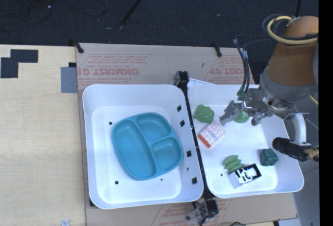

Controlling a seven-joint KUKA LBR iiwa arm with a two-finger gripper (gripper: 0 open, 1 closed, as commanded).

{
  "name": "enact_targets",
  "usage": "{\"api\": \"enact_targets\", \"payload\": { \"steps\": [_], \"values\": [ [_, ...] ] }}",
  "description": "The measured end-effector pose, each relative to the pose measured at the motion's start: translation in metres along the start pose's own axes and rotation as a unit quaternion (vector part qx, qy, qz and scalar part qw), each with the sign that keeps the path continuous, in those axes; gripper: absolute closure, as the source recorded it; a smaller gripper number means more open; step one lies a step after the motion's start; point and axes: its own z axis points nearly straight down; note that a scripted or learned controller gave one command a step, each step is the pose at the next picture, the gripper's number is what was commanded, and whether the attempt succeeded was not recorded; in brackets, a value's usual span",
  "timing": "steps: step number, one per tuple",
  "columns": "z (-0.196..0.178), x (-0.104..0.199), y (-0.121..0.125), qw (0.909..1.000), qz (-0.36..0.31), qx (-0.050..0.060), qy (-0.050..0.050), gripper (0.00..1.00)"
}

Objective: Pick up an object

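Observation:
My gripper [242, 114] hangs over the back of the right bin [291, 180], with its two grey fingers [228, 115] spread apart. Between them, just below, lies a small light-green object [241, 117]; the fingers stand on either side of it without visibly closing on it. Other loose items in this bin are a green leafy lump [204, 113], an orange-and-white packet [212, 134], a green pod [232, 161], a black-and-white box [245, 174] and a dark teal piece [269, 157].
The left bin [99, 167] holds a blue divided plate [147, 144]. A black divider rail [190, 136] runs between the bins. A black cylindrical part [289, 148] juts in at the right bin's right edge. Cardboard lies under both bins.

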Motion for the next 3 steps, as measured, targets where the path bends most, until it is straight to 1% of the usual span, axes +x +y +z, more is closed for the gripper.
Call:
{"api": "enact_targets", "payload": {
  "steps": [1, 2, 3],
  "values": [
    [-0.006, 0.000, 0.002, 1.0000, -0.001, -0.006, -0.001, 0.00],
    [0.052, 0.004, -0.007, 1.0000, -0.001, -0.003, 0.000, 0.00],
    [0.097, 0.000, -0.008, 1.0000, 0.000, -0.003, 0.000, 0.00]
  ]
}}
